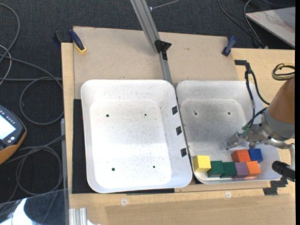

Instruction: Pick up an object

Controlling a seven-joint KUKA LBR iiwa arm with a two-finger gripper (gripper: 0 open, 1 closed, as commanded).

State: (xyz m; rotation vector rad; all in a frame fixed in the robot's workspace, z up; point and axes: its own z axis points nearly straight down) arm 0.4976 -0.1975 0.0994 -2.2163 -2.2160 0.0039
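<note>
Blocks: small coloured blocks cluster along the front edge of the right bin [211,90].
Left bin [126,90]: sits on the bench's left side, its right rim touching the right bin.
Yellow block [203,162]: leftmost of the cluster, at the front-left corner.
Green blocks [222,168]: just beside the yellow one.
Purple block [242,169]: next to the green.
Orange blocks [248,162]: front-right.
Blue block [255,154]: behind the orange ones.
Gripper [236,142]: above the cluster, near the right edge; whether its fingers are apart or together cannot be told.
</note>
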